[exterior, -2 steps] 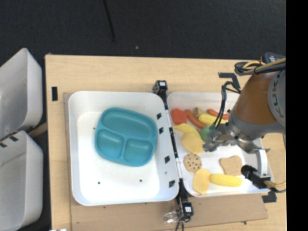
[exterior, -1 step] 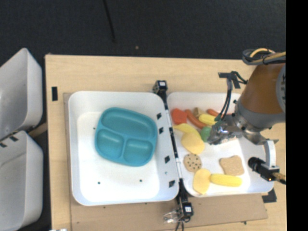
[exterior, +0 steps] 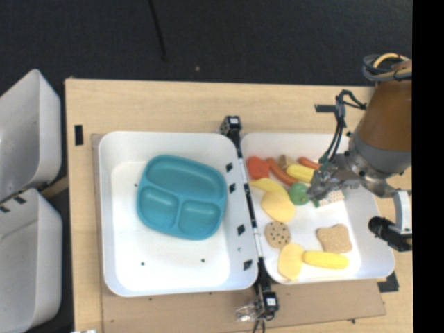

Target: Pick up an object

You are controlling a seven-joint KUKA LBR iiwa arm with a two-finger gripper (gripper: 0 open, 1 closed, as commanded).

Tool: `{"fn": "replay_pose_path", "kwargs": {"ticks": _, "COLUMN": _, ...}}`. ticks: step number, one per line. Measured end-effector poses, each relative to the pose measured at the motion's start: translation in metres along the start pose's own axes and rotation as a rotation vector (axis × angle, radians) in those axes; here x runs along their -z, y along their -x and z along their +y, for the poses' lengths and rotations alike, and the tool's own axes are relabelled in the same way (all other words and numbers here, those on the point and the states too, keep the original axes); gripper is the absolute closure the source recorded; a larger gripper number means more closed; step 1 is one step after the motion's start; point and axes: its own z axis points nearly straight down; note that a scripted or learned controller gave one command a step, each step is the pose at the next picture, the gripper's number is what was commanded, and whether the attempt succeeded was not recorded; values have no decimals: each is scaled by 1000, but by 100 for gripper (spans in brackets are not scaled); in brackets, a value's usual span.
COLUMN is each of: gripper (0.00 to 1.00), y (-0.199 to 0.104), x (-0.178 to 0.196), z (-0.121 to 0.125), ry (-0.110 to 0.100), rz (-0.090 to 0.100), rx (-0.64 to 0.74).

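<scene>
The right bin (exterior: 368, 255) holds several toy foods. A red-orange piece (exterior: 258, 165) and an orange carrot-like piece (exterior: 281, 173) lie at its far left, with a yellow piece (exterior: 300, 171) beside them. A small green piece (exterior: 298, 194) sits just left of my gripper (exterior: 318, 188), which hangs low over the middle of the bin, touching or nearly touching the green piece. Nearer the front lie a yellow chip-shaped piece (exterior: 277, 204), a cookie (exterior: 277, 235), a slice of toast (exterior: 334, 238), a banana (exterior: 325, 259) and a yellow round piece (exterior: 291, 261).
The left bin (exterior: 118, 255) holds a blue divided plate (exterior: 182, 196). The arm's orange band (exterior: 388, 116) and grey wrist rise over the right bin's far right side. The dividing rim between the bins carries black clips (exterior: 244, 186).
</scene>
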Motion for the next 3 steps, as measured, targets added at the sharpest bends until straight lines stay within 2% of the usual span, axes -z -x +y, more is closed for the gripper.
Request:
{"fn": "replay_pose_path", "kwargs": {"ticks": 2, "gripper": 100, "y": -96, "x": -12, "z": 39, "ry": -4, "rz": 3, "rx": 4}}
{"fn": "replay_pose_path", "kwargs": {"ticks": 3, "gripper": 100, "y": -82, "x": 6, "z": 36, "ry": -3, "rz": 1, "rx": -3}}
